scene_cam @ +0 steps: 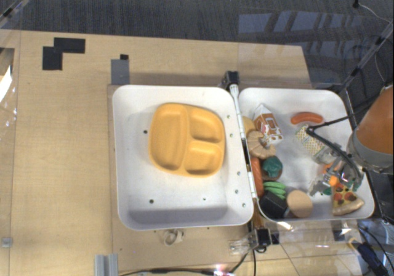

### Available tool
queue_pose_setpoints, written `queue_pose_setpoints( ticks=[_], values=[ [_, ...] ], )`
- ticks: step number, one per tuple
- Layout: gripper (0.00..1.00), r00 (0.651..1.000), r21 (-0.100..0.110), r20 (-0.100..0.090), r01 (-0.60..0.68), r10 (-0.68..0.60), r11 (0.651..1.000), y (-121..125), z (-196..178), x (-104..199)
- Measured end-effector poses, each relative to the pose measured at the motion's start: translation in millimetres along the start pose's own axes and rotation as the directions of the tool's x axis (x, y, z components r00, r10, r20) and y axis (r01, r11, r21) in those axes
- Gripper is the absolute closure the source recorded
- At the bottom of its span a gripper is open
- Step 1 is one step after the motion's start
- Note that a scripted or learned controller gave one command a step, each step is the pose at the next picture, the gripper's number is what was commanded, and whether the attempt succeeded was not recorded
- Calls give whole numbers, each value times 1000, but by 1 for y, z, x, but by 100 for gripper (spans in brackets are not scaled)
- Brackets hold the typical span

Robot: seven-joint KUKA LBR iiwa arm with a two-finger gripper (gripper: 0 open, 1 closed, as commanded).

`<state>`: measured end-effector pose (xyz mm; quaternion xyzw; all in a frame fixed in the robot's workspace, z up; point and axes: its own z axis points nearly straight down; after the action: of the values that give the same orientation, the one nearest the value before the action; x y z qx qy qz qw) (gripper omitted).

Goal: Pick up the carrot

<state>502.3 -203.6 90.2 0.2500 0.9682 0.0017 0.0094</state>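
- Gripper (334, 177) is hanging low over the right bin's (320, 97) far right side; can't tell how its jaws are set.
- Carrot (257, 177) is lying well apart, wedged along that bin's left wall beside the broccoli (271, 166), so reaching it's looking awkward.

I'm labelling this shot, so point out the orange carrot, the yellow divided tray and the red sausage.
Orange carrot (256, 174), camera view, on its visible middle by the bin's left wall.
Yellow divided tray (166, 135), camera view, on its long left compartment.
Red sausage (306, 118), camera view, on its middle.
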Motion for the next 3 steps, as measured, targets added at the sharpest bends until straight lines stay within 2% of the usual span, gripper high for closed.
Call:
queue_pose_setpoints(
  ticks=[1,2,3],
  values=[
    [0,928,-6,-3,-372,372,928,1,0,7],
    [0,723,-9,-15,-691,690,723,10,0,9],
    [0,943,0,-1,-334,334,943,-4,0,7]
  ],
)
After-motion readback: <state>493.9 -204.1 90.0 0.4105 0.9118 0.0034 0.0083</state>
